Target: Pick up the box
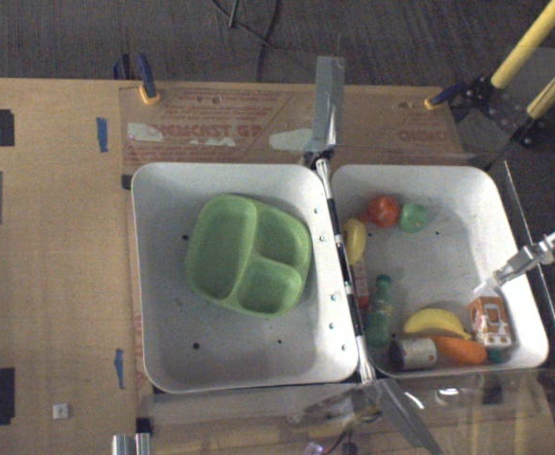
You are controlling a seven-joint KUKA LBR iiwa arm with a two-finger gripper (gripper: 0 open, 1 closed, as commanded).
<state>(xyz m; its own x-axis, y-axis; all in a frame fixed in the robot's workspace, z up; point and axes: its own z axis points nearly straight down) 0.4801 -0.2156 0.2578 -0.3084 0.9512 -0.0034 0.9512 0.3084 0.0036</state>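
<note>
Box [490,320], small, orange and white, lies in the right bin [467,186] near its right front corner, just beside a carrot [461,350] and a banana [435,322]. Gripper [501,275] hangs just above and behind it, apart from it; whether its jaws are open or closed cannot be told

You see a green tray [248,254] in a white bin [164,349]. Your box [490,320] is orange and white. Beside it lie a yellow banana [435,322] and an orange carrot [461,350].

Both bins [259,368] on the counter [50,254] are being viewed from above, at a slant, fairly far off.
</note>
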